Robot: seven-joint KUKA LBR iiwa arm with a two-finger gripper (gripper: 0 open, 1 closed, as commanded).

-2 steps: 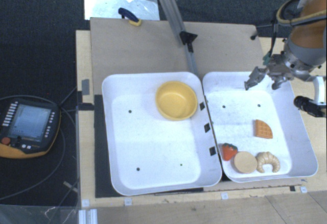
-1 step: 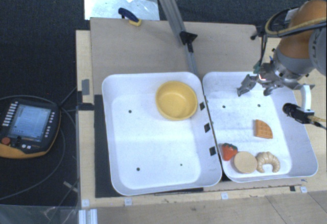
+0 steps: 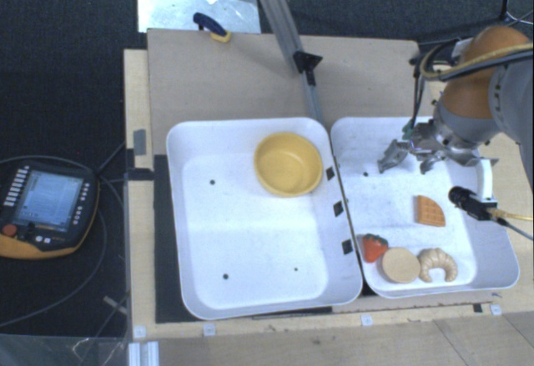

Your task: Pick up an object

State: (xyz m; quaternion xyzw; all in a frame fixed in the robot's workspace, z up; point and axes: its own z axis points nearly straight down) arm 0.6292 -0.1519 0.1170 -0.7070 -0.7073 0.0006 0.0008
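From my feed I see two white bins side by side on the bench (image 3: 367, 72). The left bin (image 3: 250, 273) holds a yellow bowl (image 3: 289, 163) near its far right corner. The right bin (image 3: 367, 206) holds a waffle-like wedge (image 3: 430, 211) mid-bin, and along its near edge a red tomato-like piece (image 3: 375, 248), a tan round disc (image 3: 400, 265) and a croissant (image 3: 438, 264), close together. My tool (image 3: 410, 155) hangs over the right bin's far part, fingers spread, nothing between them.
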